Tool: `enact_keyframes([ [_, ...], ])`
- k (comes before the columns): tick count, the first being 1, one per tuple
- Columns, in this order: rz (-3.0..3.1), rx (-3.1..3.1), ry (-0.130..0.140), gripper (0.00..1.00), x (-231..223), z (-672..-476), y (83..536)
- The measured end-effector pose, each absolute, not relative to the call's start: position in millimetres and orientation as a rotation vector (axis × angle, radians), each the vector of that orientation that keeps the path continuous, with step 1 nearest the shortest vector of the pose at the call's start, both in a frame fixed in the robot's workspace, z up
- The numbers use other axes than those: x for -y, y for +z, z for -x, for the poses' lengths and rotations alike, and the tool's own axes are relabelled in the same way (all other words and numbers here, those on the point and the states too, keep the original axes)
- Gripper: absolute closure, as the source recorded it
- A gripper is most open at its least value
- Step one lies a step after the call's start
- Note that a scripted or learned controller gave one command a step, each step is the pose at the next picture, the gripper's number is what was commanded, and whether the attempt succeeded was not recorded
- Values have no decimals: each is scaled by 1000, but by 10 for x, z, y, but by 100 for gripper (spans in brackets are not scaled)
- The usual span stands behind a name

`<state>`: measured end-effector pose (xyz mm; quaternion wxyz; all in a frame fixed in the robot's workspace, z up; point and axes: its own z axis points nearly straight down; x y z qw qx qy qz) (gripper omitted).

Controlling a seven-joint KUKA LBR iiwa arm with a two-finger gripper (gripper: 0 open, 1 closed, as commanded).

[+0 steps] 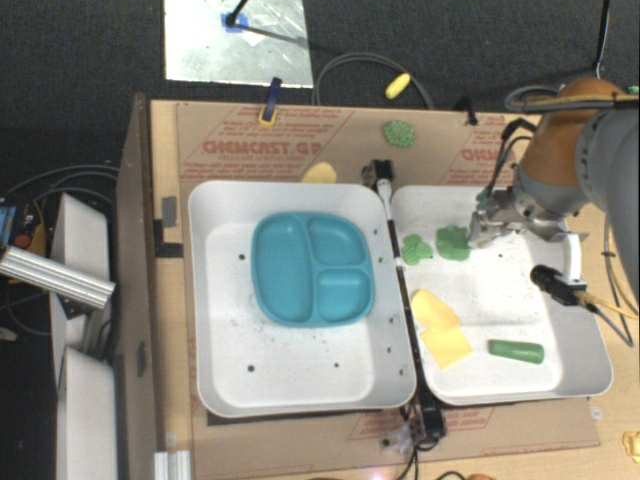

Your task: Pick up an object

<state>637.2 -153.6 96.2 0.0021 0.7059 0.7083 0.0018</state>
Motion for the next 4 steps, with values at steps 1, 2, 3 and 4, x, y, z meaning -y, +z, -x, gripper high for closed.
enact_keyframes([
  [1, -2215, -2223, 5, 0, 1536, -6371, 958],
  [2, -2210, -2231, 6, 0, 1051, -6654, 848],
  [3, -2223, -2224, -2, 0, 928, -6080, 841],
  [4, -2213, -2221, 6, 0, 1167, -6453, 1071],
])
